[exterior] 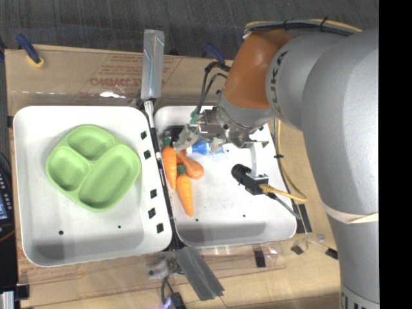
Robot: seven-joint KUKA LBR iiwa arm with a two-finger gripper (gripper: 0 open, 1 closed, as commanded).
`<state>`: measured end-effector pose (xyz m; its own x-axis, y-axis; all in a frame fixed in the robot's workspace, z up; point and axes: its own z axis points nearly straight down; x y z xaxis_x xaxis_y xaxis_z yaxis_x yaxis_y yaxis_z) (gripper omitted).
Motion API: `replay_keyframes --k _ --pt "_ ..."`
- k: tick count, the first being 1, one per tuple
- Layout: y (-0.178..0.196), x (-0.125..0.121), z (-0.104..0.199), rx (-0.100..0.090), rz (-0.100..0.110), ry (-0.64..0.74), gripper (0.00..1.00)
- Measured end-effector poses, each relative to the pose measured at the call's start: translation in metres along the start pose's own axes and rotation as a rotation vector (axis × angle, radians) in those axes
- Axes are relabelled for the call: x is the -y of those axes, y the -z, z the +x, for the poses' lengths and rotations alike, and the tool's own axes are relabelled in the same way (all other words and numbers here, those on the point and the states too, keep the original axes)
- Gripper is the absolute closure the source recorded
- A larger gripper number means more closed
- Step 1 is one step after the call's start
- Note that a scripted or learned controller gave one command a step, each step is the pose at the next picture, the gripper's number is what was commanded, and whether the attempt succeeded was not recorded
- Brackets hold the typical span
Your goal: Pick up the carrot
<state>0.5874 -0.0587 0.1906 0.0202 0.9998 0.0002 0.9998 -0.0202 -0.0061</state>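
Three orange carrots lie together at the left side of the right bin (257, 227). One carrot (169, 165) runs along the bin's left wall, a second carrot (185, 193) points toward the front, and a shorter one (192, 167) lies just right of them. My gripper (191, 138) hangs low over the back left of this bin, right above the carrots' green tops. Nothing visibly sits in its grasp.
A small blue object (200, 148) lies just under the gripper, beside the carrots, and a dark item (167, 136) sits by the bin wall. The left bin (32, 237) holds a green divided plate (94, 166). A divider wall separates the bins.
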Motion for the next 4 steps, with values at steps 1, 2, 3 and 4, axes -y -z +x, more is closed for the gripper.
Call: replay_keyframes --k 1,2,3,4 --pt "0.0 0.081 0.022 0.0 -0.001 0.035 0.0" --pt "-0.051 0.087 -0.042 0.0 0.0 0.156 0.0" --pt "-0.099 0.037 -0.041 0.002 -0.005 0.672 0.0" --pt "-0.089 0.037 -0.042 0.003 -0.005 0.675 1.0"
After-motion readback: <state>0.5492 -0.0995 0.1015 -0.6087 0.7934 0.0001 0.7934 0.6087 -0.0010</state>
